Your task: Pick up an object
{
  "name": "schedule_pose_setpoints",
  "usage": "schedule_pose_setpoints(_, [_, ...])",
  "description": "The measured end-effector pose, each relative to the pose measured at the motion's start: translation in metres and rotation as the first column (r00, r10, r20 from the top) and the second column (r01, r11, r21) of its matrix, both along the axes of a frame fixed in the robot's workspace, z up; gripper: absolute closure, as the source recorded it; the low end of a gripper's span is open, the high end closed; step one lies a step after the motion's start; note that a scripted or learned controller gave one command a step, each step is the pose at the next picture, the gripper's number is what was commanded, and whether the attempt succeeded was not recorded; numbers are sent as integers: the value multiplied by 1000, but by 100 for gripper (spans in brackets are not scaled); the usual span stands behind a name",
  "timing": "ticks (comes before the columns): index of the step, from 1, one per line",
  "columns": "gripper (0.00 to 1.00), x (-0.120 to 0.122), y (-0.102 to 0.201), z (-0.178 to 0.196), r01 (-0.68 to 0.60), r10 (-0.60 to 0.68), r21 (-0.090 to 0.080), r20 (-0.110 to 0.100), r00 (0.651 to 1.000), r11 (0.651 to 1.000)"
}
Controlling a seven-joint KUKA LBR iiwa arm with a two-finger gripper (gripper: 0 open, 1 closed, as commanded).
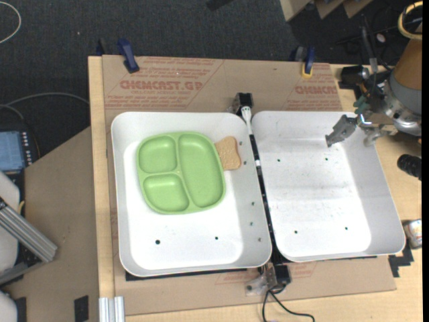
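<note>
Here, fingers (340,131) hover above right bin (322,213).

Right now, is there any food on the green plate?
Empty. The green plate shows three bare sections; the tan piece lies beside it, touching its right rim, in the left bin.

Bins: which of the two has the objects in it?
The left bin. It holds a green divided plate and a tan sponge-like piece touching the plate's right rim. The gripper hangs over the right bin.
</note>
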State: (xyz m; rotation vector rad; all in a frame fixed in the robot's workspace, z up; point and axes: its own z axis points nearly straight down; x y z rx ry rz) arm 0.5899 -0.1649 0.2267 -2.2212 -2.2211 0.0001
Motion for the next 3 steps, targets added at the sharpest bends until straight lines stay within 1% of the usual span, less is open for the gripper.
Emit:
schedule_pose_setpoints(1, [0, 6, 36, 158, -6, 6, -4, 21, 1000, 1000])
schedule_pose_setpoints(2, [0, -51, 69, 253, -4, 4, -1, 14, 1000, 1000])
schedule_pose_setpoints(3, [0, -113, 82, 314, -2, 2, -1, 12, 1000, 1000])
